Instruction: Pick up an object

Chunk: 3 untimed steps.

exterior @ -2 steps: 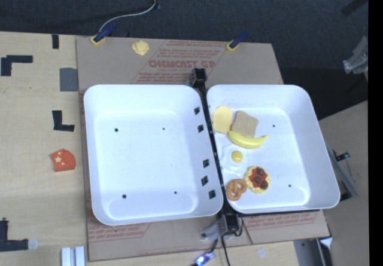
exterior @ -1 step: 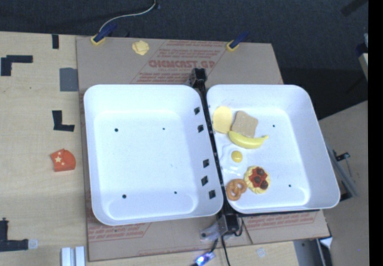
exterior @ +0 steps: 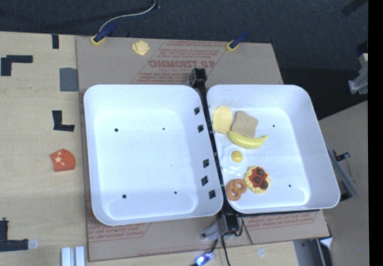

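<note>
two white bins sit side by side on a cardboard sheet (exterior: 179, 58), touching along a middle seam with black clips. left bin (exterior: 96, 139): bare white floor with a few dark dots. right bin (exterior: 311, 139): all the toy food is bunched in its left half, near the seam. pale yellow cheese piece (exterior: 222, 119) touches a tan bread slice (exterior: 244, 123); a banana (exterior: 248, 139) lies just below both, curved, its tip pointing right. under that a fried egg (exterior: 236, 155), then a small pizza (exterior: 257, 179) with red toppings beside a pretzel (exterior: 235, 189) (nearly touching). outside the bins: a yellow lump (exterior: 140, 48) on the cardboard above, an orange-red piece (exterior: 63, 160) on the bench at left. gripper state: cannot tell.
</note>
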Each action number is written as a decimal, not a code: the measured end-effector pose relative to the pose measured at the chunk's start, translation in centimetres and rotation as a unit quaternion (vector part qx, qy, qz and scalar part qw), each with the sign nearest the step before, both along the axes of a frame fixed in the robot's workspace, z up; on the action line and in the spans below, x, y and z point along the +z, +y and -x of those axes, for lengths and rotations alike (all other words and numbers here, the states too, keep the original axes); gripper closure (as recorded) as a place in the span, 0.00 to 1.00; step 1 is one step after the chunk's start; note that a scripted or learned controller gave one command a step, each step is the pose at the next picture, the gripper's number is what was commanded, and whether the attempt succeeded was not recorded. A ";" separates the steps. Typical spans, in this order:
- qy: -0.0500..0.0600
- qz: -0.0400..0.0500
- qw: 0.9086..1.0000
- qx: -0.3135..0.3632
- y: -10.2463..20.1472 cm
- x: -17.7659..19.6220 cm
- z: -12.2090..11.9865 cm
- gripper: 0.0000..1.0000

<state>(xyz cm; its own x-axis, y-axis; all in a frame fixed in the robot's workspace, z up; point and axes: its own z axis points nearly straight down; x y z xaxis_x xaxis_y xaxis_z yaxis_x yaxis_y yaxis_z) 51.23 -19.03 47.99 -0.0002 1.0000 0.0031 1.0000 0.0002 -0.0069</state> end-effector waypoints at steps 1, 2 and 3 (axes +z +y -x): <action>-0.007 0.003 1.000 0.001 -1.1 5.8 -2.6 1.00; 0.004 -0.001 1.000 0.003 7.8 -5.8 3.1 1.00; -0.008 0.004 1.000 -0.002 1.1 3.8 2.9 1.00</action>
<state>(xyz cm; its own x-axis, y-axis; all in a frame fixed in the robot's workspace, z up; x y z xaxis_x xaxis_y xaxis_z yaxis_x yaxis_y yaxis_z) 48.36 -17.91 51.78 0.0040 1.0000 -0.0057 0.9999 -0.0039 0.0099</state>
